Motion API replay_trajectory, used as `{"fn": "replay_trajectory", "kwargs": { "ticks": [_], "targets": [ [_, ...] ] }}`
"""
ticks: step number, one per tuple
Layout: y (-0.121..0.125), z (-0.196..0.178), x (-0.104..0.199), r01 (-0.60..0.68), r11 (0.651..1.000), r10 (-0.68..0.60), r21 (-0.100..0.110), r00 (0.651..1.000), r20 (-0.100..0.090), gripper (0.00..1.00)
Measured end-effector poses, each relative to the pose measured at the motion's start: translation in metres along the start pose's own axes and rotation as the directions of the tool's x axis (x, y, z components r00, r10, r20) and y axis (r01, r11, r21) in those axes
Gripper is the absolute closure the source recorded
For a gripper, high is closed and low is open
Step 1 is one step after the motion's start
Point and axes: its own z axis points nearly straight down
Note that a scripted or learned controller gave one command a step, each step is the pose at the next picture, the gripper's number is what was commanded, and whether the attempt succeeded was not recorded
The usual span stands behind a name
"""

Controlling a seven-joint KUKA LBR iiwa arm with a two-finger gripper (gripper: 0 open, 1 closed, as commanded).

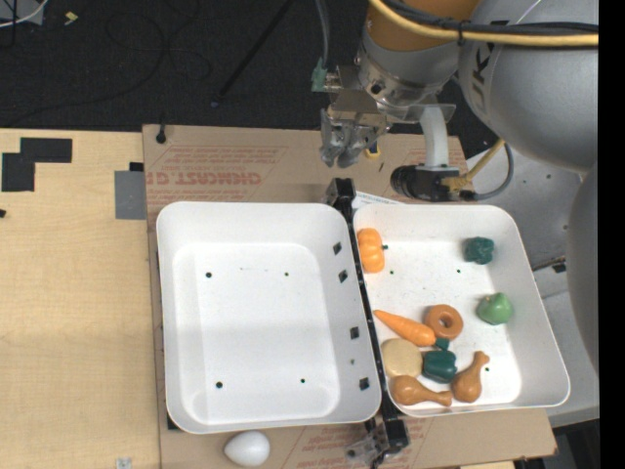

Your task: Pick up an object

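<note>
pincer parked high, toys waiting in the right bin

the pincer (pixel 344 149) hung above the table at twelve o'clock from the seam between the two bins, over the cardboard and outside both, so nothing lay under it to grab. whether it was spread or pressed together could not be told, and no object was seen in it. the left bin (pixel 186 228) sat beside the right bin (pixel 547 360), which carried the candidates: a small pumpkin (pixel 370 249) at ten o'clock, a carrot (pixel 405 327), a ring doughnut (pixel 444 320) and a drumstick (pixel 470 376) clustered near six. a white egg (pixel 246 447) lay outside, at six o'clock from the left bin. the pick looked not yet begun.
</note>
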Motion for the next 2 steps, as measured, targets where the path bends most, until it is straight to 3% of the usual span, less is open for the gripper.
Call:
{"fn": "replay_trajectory", "kwargs": {
  "ticks": [2],
  "targets": [
    [0.000, -0.131, -0.025, -0.003, 1.000, 0.003, 0.000, 1.000, 0.003, 1.00]
  ]
}}
